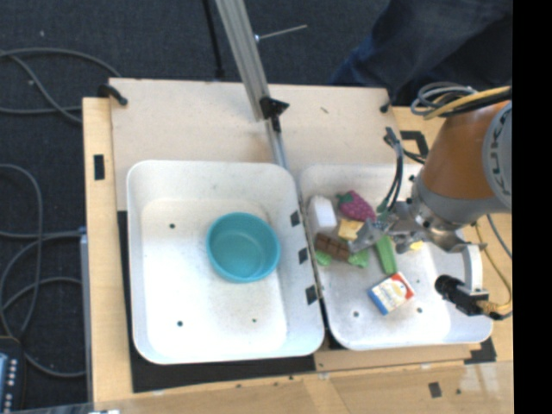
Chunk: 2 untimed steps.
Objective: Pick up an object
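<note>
A KUKA arm (461, 166), grey with an orange band, reaches in from three o'clock over the right-hand bin (431, 326) on the worktop (190, 119), its gripper (379, 231) low among a cluster of small objects near the bin's centre. Whether the gripper is spread or pressed together cannot be told from this angle, and nothing can be seen held in it.

The likeliest target, a green object (385, 255), lies just beside the gripper toward six o'clock, its long axis running roughly from twelve to six. A yellow block (348, 229) and a brown bar (332, 248) sit close by toward nine o'clock, with a magenta piece (354, 204) toward eleven and a white item (323, 212) against the bin's nine o'clock wall. A small blue, white and orange carton (390, 294) lies apart toward six o'clock, in open space.

The left-hand bin (164, 317) carries a teal bowl (243, 247), well apart from the arm.

Judging by the layout, a grasp here turns on closing across the green object's narrow width without snagging its crowded neighbours.
</note>
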{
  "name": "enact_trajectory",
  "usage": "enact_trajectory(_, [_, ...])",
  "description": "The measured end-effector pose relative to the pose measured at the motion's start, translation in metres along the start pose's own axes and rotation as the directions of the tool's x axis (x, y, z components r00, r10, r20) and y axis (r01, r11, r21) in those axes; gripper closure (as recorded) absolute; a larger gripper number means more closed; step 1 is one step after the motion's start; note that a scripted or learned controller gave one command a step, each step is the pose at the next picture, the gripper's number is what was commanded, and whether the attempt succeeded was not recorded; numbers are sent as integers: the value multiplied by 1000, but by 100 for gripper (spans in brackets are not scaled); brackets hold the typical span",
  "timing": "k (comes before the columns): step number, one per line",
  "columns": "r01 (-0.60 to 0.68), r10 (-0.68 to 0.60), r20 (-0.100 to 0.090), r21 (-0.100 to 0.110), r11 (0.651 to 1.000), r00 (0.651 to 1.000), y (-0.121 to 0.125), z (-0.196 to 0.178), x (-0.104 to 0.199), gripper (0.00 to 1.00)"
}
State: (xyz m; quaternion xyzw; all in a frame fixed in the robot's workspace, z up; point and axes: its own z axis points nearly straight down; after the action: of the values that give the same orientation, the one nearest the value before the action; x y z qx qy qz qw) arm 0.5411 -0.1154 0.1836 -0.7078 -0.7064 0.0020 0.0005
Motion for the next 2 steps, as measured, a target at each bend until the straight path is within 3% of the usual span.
enact_trajectory(1, [0, 0, 0, 1, 1000, 1000, 1, 58, -11, 0])
enact_trajectory(2, [0, 0, 2, -5, 1000, 1000, 2, 83, -13, 0])
